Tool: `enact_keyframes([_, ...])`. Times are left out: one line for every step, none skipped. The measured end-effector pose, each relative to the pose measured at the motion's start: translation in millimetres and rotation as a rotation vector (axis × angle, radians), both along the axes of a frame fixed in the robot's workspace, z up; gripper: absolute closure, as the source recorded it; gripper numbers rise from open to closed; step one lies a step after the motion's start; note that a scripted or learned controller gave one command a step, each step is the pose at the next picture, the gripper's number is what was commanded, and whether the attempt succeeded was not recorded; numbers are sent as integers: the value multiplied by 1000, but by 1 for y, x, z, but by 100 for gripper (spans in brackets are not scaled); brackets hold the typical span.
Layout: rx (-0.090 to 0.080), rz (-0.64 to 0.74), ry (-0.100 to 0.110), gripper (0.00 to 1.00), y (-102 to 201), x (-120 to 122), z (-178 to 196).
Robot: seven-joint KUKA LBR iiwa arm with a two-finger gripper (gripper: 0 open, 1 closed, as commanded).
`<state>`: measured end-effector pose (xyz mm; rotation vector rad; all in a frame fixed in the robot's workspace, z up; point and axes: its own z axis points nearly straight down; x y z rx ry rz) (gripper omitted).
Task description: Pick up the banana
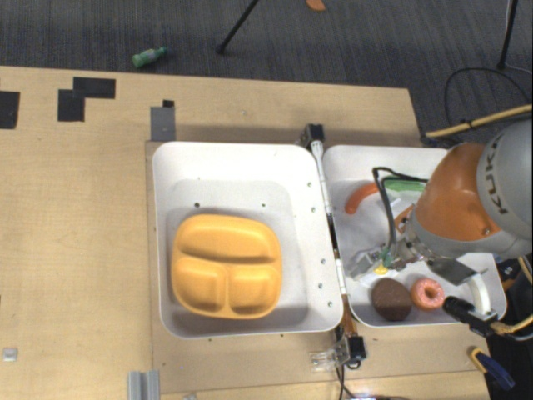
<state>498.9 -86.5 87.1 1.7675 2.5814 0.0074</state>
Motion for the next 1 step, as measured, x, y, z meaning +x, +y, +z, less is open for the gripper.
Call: enact_keyframes([5,-150,9,0,47,-11,98])
